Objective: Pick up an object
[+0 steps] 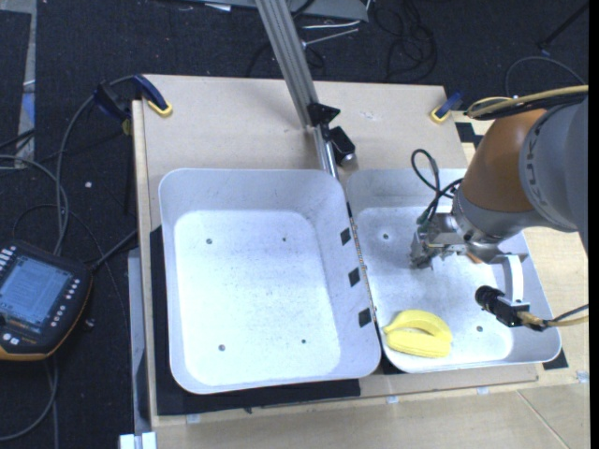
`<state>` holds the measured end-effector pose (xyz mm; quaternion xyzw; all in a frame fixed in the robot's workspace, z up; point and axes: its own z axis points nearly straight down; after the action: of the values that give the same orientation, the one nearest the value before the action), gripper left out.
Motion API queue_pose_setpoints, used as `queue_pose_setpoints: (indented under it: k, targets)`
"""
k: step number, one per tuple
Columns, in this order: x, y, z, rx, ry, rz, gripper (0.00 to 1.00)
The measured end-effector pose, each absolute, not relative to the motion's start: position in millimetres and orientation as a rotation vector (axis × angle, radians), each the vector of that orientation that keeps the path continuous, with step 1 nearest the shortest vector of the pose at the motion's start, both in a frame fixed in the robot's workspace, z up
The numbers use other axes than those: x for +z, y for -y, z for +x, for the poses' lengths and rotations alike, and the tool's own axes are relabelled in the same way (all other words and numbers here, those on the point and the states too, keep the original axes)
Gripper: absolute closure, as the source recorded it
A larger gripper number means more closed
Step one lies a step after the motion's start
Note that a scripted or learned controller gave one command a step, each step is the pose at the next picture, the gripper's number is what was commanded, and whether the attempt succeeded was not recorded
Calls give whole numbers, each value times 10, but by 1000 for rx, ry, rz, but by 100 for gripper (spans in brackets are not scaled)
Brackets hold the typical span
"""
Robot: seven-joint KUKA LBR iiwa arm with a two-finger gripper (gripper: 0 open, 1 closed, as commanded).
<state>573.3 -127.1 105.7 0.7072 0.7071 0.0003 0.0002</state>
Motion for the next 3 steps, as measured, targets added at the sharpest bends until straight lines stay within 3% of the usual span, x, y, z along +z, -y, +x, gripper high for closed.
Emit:
queue_pose_setpoints:
  k: [3]
  targets:
    - [2575, 1349, 5740, 3, -2220, 2219, 100]
